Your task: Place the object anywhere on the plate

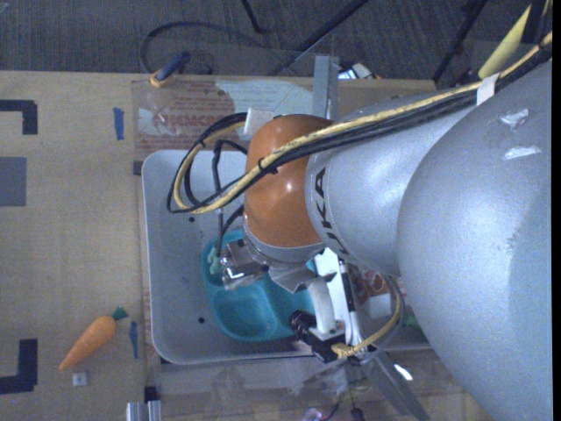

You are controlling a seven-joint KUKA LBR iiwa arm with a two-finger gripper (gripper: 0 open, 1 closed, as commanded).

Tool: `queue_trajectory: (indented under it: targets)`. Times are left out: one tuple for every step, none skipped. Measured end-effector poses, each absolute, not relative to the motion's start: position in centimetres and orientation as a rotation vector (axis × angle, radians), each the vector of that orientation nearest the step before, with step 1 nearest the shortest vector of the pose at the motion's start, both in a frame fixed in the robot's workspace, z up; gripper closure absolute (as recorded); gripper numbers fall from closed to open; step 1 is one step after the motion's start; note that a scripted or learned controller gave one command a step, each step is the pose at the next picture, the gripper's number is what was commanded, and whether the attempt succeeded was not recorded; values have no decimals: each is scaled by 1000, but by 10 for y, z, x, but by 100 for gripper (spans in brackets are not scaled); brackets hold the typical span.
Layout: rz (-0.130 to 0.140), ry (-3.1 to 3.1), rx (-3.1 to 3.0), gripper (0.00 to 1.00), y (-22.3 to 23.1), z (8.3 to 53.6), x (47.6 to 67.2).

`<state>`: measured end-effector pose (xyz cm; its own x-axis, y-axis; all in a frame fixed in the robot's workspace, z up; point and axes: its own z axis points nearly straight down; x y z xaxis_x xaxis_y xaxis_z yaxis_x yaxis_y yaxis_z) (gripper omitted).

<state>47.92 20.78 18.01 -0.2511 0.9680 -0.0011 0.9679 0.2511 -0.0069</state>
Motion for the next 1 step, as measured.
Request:
queue_trajectory:
  targets:
    - [8,-2728,-1550,100,215,179,479]
